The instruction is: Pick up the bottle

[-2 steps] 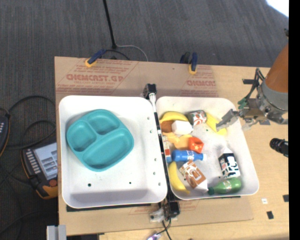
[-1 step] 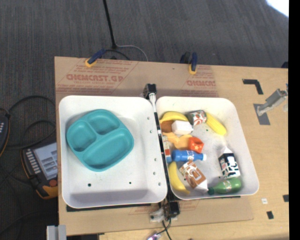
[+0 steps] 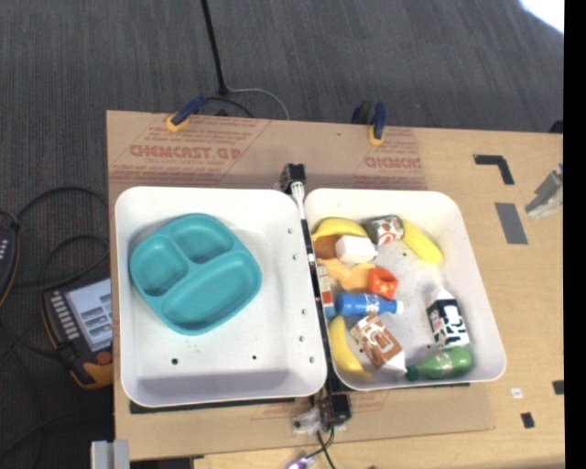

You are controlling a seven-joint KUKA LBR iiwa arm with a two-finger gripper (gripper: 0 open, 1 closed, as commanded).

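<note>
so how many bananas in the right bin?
3. One banana at the top left, one at the top right beside the can, one along the lower left. Clutter may hide more.

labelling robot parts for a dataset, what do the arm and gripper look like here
The gripper is likely the small, pale grey, angular, metal-looking piece at the right edge, above the brown bench top. A blurred whitish patch in the top right corner may be the arm. It is too small to tell cables or markings.
</note>
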